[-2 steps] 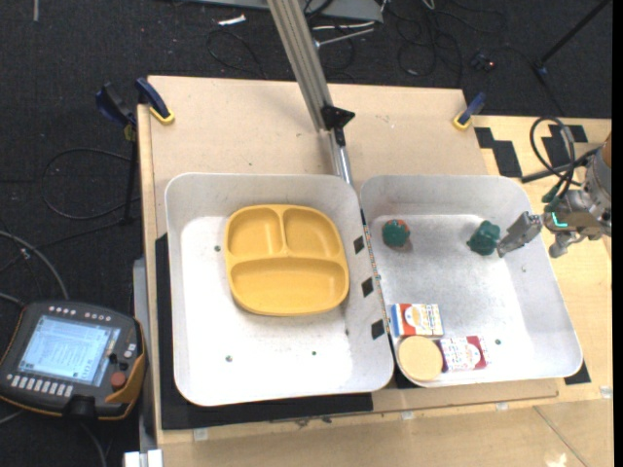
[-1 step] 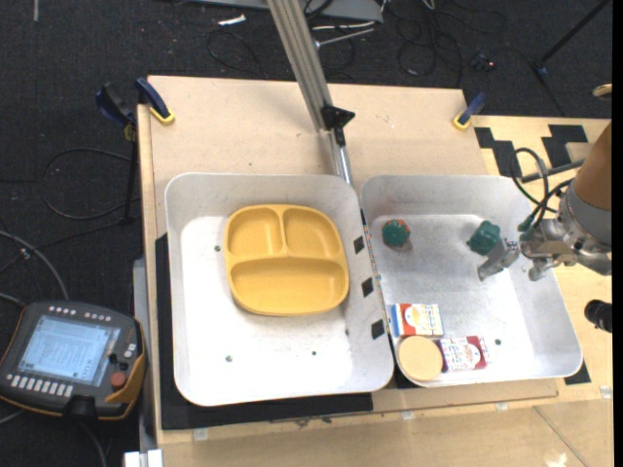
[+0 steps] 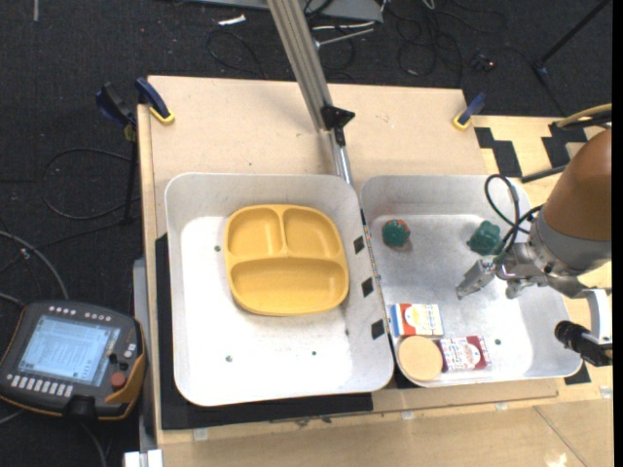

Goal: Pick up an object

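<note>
The arm [image 3: 582, 212] is reaching in from the right over the right bin [image 3: 440, 195], and the gripper [image 3: 475, 279] is hanging low above the bin's white floor, pointing toward the left. Whether it is spread wide or pinched narrow, I cannot tell from this angle; it is showing as a grey shape against the white. Nothing is showing in its grasp.

The pickable things are all sitting in that right bin. A teal block [image 3: 484, 236] is lying just beside the gripper, on its far side, and whether the two are touching is too close to call. A green ball [image 3: 395, 233] is resting well to the left of it, near the bin's far left corner. Along the near edge, a small carton [image 3: 416, 317] is lying flat, a tan disc [image 3: 421, 357] is sitting just in front of it, and a red box [image 3: 462, 354] is lying right beside the disc on its right, touching it or nearly so.

Over in the left bin [image 3: 195, 290], a yellow plate [image 3: 287, 259] with three compartments is sitting toward the far middle. A metal pole [image 3: 302, 52] is slanting down from the top to the gap between the bins. A pendant [image 3: 68, 356] is glowing on the dark floor at lower left.
</note>
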Tool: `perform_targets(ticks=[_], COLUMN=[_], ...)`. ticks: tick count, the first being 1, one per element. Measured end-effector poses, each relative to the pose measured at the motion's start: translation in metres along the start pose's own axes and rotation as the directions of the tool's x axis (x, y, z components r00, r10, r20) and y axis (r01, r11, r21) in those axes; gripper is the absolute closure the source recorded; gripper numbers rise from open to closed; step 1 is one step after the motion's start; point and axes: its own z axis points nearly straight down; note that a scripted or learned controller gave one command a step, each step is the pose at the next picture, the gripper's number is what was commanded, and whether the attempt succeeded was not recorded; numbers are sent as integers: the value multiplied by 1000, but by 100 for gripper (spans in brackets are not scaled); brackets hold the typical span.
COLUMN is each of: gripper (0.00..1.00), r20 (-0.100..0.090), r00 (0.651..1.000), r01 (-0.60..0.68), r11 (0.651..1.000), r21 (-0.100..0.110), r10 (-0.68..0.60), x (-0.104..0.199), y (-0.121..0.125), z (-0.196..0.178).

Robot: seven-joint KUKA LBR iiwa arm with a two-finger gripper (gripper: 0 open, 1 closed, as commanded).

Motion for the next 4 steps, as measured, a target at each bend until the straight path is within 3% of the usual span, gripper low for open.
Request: perform_targets(ticks=[1,2,3,4], gripper=[0,100,100,100], r20=[3,4,4,5], r00=[1000,1000,1000,1000], r01=[-1,0,1,3], r11=[1000,1000,1000,1000], r21=[-7,-10,-11,-12], r10=[1,0,-1,-3], x=[0,0,4,6], y=[1,2,-6,2], z=[39,27,-29,-74])
